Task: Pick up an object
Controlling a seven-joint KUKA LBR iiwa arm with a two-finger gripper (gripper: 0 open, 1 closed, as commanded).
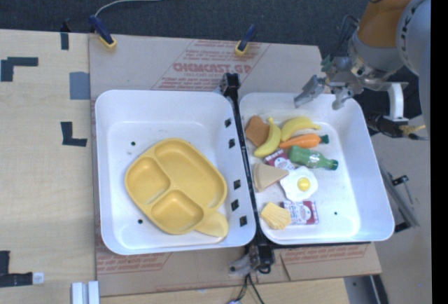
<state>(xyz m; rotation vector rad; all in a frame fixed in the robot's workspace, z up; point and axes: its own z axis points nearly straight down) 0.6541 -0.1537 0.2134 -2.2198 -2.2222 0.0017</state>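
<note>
From the camera view, the hand (323, 91) hovers over the far edge of the right bin (371, 176), its two fingers spread apart with nothing between them. The likeliest pick is the banana (302, 126), lying near that bin's far edge among a second banana (268, 143), a carrot (302, 141), a green bottle (313, 158) and a fried egg (301, 185). These look like light, stiff plastic toys (smooth, so probably slippery); gripping the banana across its narrow middle seems safest. The left bin (112, 113) holds a yellow divided tray (176, 185). The items crowd together, so their touching edges are hard to separate.
</note>
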